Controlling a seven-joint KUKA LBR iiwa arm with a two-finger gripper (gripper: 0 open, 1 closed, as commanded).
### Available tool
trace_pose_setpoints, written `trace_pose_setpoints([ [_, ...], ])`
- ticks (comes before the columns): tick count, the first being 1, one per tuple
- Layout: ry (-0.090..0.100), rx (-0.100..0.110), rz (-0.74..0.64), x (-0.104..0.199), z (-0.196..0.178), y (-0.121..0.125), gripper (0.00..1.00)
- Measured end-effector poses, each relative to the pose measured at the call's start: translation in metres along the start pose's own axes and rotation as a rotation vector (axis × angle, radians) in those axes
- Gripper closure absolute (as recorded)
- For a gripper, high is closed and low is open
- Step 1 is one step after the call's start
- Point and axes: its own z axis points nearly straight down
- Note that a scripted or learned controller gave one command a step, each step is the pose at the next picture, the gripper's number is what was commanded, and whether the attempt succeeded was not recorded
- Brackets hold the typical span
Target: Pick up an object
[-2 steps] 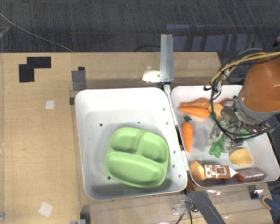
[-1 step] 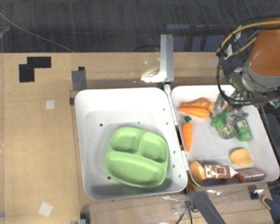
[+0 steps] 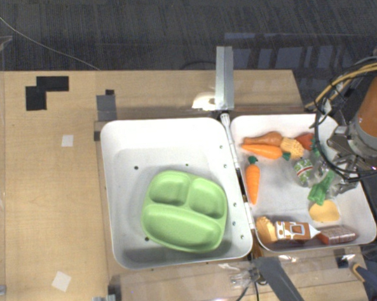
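I see my hand (image 3: 334, 185) low at the frame's right edge, in the right bin (image 3: 277, 195); grip state I can't tell. The nearest pick, a yellow piece (image 3: 325, 212), lies just below it; the carrot (image 3: 252, 182) sits well left, long axis vertical in frame.

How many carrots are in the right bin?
2. One carrot lies across the bin's far part, beside the corn. The other carrot lies lengthwise near the left wall of the right bin. The arm may hide more.
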Motion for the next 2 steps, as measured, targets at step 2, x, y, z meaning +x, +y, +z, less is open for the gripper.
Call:
trace_pose_setpoints([
  [2,-0.002,0.003,-0.384,0.023,0.066,0.032,1.00],
])
